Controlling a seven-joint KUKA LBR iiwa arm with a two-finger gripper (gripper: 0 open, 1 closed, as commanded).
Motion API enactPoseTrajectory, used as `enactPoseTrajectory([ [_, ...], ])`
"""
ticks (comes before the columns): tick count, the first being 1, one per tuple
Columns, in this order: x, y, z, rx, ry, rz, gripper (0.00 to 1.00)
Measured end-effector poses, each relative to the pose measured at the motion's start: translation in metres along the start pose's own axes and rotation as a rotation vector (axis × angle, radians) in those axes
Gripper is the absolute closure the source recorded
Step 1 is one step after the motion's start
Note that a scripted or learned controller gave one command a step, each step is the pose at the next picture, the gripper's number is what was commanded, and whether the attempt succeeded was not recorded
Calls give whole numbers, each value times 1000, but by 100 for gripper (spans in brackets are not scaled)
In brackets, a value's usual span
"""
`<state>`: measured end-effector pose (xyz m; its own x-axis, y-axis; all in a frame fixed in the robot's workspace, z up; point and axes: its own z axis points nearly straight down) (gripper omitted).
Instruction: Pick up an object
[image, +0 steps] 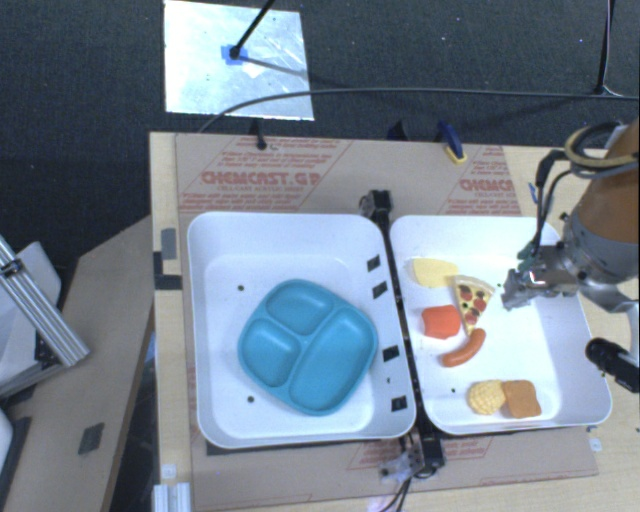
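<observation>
Left bin (215, 300): one blue divided plate (308, 345), centred. Right bin (560, 400), left half: yellow cheese wedge (432, 272), pizza slice (471, 298), red block (441, 321), sausage (464, 348); waffle (486, 397) and toast (521, 399) near the front edge. All judged light, rigid toy food; the sausage would take a pinch across its middle. Gripper (522, 287) hung just right of the pizza slice, holding nothing; finger spread could not be told.

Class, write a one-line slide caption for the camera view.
Claw hovers in the right bin beside toy foods including a pizza slice; a blue divided plate sits in the left bin.
</observation>
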<state>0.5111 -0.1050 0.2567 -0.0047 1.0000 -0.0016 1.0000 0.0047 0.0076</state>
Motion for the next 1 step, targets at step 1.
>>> enactPoseTrajectory([
  [1, 45, 22, 15, 4, 2, -3, 100],
])
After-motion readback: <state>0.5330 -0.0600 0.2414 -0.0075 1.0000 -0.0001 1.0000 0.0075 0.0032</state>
